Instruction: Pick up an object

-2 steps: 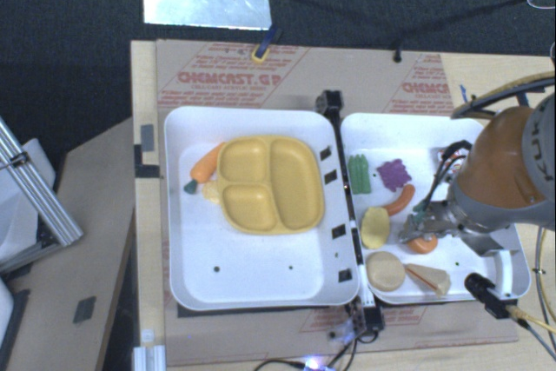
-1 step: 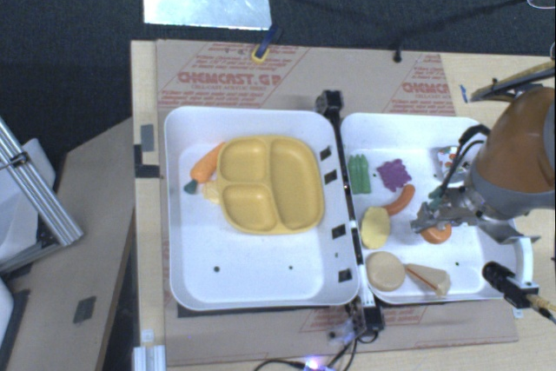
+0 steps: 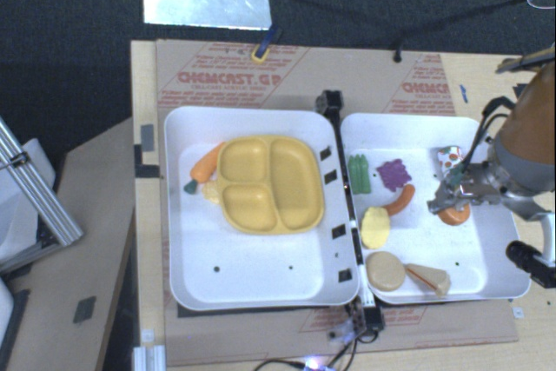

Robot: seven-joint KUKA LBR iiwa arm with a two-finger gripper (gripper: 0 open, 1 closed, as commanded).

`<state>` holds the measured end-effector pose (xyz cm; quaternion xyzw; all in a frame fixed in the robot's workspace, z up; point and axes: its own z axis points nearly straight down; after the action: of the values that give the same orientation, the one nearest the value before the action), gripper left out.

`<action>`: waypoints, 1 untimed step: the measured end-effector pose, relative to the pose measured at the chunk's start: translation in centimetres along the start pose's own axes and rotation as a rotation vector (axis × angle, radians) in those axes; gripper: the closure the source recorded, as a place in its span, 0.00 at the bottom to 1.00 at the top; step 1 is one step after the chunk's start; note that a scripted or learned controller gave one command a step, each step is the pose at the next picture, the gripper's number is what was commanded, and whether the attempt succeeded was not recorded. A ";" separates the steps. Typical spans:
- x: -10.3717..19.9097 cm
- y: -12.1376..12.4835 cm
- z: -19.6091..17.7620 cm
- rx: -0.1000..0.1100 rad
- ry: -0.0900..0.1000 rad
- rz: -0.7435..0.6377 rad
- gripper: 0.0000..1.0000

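Hovering near the right bin's (image 3: 497, 261) right edge: end effector (image 3: 452, 197), grip state impossible to tell, over an orange piece (image 3: 454, 216). Leftward, apart, sausage (image 3: 400, 200) and purple grapes (image 3: 393, 173). Bare floor toward the bin's near right corner.

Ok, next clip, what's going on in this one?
A grey arm reaches in from the right over the right bin, its pincer low at a small orange piece near the bin's right side. Whether it has hold of anything is not clear. Other toy foods lie in that bin: a green piece, a purple one, a sausage and some yellowish pieces. The left bin holds a yellow divided plate with a carrot beside it.
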<state>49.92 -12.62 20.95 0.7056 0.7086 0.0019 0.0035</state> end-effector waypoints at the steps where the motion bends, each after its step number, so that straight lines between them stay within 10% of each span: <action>1: 0.0 0.1 -1.6 0.003 0.001 0.000 1.00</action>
<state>50.06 -12.63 22.52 0.7056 0.7086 0.0012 0.0021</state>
